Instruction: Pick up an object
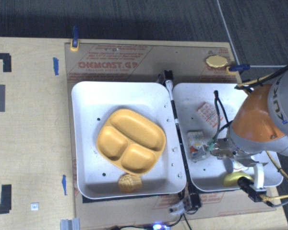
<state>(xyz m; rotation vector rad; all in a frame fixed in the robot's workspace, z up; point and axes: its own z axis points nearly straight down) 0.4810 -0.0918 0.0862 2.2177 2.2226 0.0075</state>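
Yellow banana (236,178): curved, small, at near edge of right bin (192,96), partly under gripper (233,161). Jaw state cannot be told; hidden beneath orange-banded wrist. Clear packet (196,145) with red and green contents near right bin's left wall; red-printed wrapper (208,113) toward far side. Tan woven ball (129,182) at near edge of left bin (81,128); yellow three-compartment tray (130,140) at its centre. Bins on brown printed board (110,61) over pale wooden bench (29,128); dark carpet (134,8) beyond.
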